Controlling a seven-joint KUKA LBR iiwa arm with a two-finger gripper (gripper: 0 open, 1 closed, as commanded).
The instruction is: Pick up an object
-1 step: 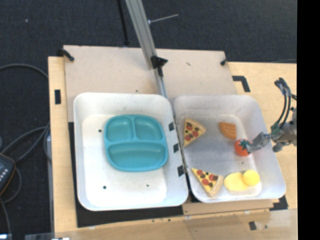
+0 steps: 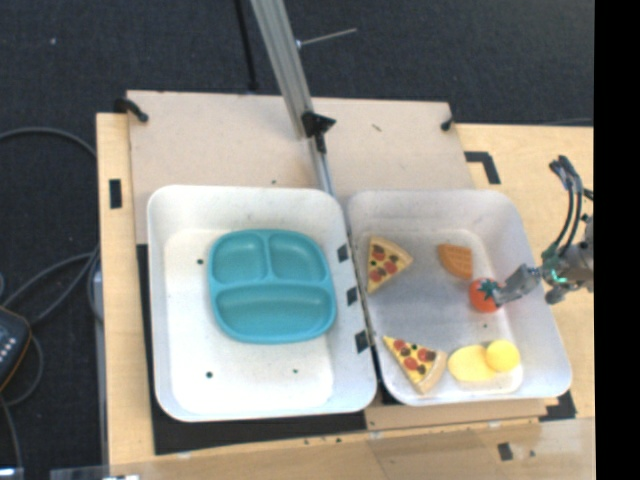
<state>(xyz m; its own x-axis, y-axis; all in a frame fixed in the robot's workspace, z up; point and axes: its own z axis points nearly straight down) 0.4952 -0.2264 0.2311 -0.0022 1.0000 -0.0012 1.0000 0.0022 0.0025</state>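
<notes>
While the pale wooden surface (image 2: 120,268) is carrying two shallow white bins side by side, the left bin (image 2: 180,368) is holding a teal divided plate (image 2: 271,286) lying flat near its middle. A grey metal post (image 2: 285,58) is slanting down from the top edge toward the seam between the bins. In the right bin (image 2: 540,368), a pizza slice (image 2: 385,262) is lying near the left wall in the upper part, and a second pizza slice (image 2: 417,360) is lying near the lower left corner. A small orange-brown piece (image 2: 456,260) is sitting toward the upper middle, and two yellow pieces (image 2: 484,360) are resting against each other near the lower wall. A red tomato-like object (image 2: 485,297) is sitting toward the right side of this bin, between the orange-brown piece and the yellow ones. The tool (image 2: 503,290) is reaching in from the right over the bin's rim, its tip touching or just beside the red object; whether it is released or clenched cannot be told.
</notes>
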